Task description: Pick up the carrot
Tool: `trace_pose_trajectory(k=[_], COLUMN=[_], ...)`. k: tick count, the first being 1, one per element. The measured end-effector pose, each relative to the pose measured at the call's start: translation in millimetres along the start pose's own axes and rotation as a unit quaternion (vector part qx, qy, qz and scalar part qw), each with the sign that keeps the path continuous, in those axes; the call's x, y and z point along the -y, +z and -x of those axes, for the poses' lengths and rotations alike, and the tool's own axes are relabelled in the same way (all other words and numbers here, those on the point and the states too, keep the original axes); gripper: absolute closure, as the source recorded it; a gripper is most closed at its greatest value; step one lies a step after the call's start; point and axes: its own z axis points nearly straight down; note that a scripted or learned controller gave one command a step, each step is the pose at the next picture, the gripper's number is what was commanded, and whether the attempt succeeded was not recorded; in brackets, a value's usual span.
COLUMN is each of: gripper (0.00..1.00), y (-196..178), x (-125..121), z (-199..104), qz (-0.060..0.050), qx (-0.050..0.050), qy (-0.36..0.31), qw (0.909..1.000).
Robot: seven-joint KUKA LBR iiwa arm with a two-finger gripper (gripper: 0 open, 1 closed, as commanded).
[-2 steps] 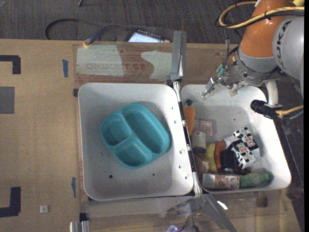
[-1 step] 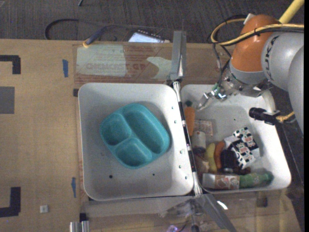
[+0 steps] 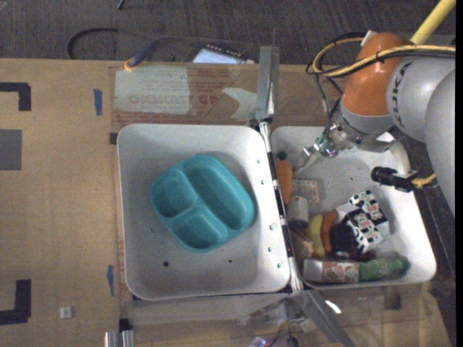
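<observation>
Camera view: cardboard-topped bench [image 3: 58, 215], dark carpet [image 3: 65, 6] beyond; fingers [image 3: 323, 148] state unclear, above right bin [image 3: 427, 255].

Two bins [image 3: 137, 194], one plate [image 3: 202, 202]

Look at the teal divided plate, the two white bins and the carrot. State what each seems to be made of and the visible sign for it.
Teal divided plate: likely moulded plastic; uniform colour, rounded compartments, soft sheen.
White bins: probably plastic; smooth walls, rounded corners, dull gloss.
Carrot: seemingly a toy, perhaps plastic; flat even orange, but too small to be sure.
</observation>
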Motion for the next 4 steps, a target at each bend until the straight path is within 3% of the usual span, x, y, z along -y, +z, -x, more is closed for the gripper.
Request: trace_pose_trajectory(k=[1,2,3,4], gripper=[0.00,0.00,0.00,0.00], y=[2,-97,3,3], x=[-3,75,15,-3], z=[-3,59,-12,-1], qz=[0.002,0.005,0.005,0.005], qx=[0.000,0.003,0.002,0.002], qy=[0.053,0.130,0.071,0.130], qw=[0.9986,0.9916,0.9975,0.9915])
